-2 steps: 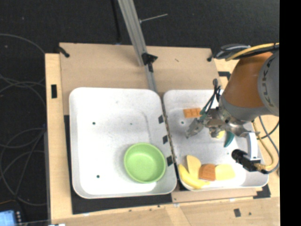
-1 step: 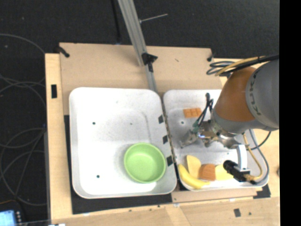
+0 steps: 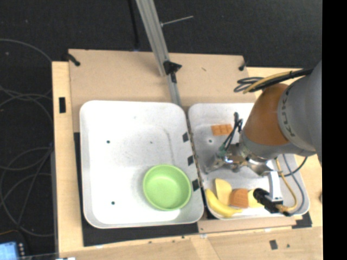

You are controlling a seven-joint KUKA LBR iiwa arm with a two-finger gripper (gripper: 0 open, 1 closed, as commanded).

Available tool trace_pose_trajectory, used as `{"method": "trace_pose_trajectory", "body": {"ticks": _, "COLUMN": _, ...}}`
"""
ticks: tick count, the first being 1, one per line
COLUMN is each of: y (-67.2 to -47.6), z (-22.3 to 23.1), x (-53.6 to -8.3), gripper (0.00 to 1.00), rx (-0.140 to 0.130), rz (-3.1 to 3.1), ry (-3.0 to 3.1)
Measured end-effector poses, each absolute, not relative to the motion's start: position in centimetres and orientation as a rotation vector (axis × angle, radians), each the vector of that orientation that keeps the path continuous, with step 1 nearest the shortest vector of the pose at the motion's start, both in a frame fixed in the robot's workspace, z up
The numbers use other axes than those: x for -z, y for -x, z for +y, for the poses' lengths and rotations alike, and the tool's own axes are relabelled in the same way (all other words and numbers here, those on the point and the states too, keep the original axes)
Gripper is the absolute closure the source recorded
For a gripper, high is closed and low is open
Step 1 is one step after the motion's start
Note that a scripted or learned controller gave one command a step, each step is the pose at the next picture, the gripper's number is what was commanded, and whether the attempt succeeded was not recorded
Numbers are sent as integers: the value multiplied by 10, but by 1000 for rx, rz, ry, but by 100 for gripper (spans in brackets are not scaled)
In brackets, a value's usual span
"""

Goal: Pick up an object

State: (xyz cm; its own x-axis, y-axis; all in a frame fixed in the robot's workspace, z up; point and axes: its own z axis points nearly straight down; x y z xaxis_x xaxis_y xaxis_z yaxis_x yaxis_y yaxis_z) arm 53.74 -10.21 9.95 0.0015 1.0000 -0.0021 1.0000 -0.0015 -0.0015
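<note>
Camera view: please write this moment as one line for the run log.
arm: over right bin | tool: low in right bin, grip unclear | banana, orange piece: right bin, near edge | green bowl: left bin

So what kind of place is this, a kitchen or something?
More likely a robot test lab: a robot arm reaches over two white bins on a plain bench, with toy-like things such as a green bowl and a banana.

A tan wooden bench [image 3: 119, 80] carries two shallow white bins side by side, touching along their inner edges: the left bin [image 3: 124, 140] and the right bin [image 3: 209, 118]. A slanted metal pole [image 3: 154, 34] rises from the bench behind them.
</note>
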Motion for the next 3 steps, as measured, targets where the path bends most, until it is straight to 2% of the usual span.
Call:
{"method": "trace_pose_trajectory", "body": {"ticks": 1, "y": -539, "z": -102, "x": -112, "gripper": 100, "rx": -5, "rz": 2214, "ry": -2225}}
{"method": "trace_pose_trajectory", "body": {"ticks": 2, "y": -541, "z": -108, "x": -175, "gripper": 100, "rx": -7, "rz": 2220, "ry": -2213}}
{"method": "trace_pose_trajectory", "body": {"ticks": 3, "y": -553, "z": -105, "x": -229, "gripper": 100, "rx": -8, "rz": 2222, "ry": -2213}}
